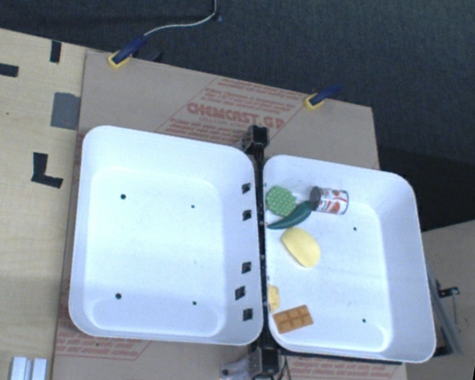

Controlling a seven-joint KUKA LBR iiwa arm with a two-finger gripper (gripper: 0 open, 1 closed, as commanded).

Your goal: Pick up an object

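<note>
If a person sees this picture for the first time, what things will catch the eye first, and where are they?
The eye goes first to the two white bins side by side, left bin and right bin. Next comes a small cluster along the right bin's left side: a red-and-white can lying on its side, a green object beside it, and a yellow oval object just below. An orange-brown waffled piece lies near the bin's front edge.

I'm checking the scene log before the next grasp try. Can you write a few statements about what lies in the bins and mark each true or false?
1. The small can lies on its side in the right bin. True.
2. The yellow lemon-like object is in the left bin. False: it lies in the right bin.
3. The brown waffle-like piece lies near the right bin's front edge. True.
4. The green object lies in the right bin's far right corner. False: it sits by the divider between the bins.
</note>
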